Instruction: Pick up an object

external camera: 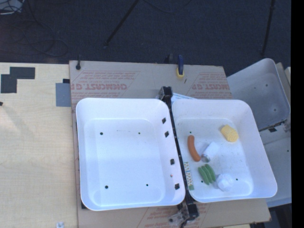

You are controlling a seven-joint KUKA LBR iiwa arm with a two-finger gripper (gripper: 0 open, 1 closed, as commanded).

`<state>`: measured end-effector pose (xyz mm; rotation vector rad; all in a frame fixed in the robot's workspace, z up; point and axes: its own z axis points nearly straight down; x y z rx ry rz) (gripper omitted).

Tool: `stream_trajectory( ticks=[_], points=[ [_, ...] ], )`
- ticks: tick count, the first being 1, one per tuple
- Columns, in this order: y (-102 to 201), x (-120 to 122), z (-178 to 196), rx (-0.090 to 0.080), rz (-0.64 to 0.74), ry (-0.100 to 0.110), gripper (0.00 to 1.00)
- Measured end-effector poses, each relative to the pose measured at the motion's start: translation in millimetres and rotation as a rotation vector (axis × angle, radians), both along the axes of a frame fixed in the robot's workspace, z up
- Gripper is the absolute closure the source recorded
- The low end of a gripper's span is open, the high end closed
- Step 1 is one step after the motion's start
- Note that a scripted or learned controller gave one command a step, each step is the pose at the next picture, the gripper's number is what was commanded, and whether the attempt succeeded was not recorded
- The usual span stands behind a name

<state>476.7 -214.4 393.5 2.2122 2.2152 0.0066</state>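
since the pickable things sit crowded in the right bin [256,127], a grab at the orange sausage [193,147] could nudge the white pieces [210,150] beside it or clip the green pod [206,174]; the gripper's state i cannot tell.

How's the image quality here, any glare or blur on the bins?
Camera view: strong light washes out the right white plastic bin; the small white objects nearly vanish against it. The orange sausage-shaped toy, yellow corn-like piece and green ridged toy read clearly. Overall focus is soft; the background is dark.
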Motion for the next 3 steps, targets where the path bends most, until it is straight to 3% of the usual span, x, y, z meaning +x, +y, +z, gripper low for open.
stream_trajectory(
  ticks=[1,2,3],
  points=[
    [3.1,-2.8,-143.0,0.011,-0.001,0.026,1.0],
    [0.0,-0.1,-37.0,0.001,0.0,0.003,1.0],
    [14.9,-0.5,-4.1,0.004,0.001,0.009,1.0]
  ],
)
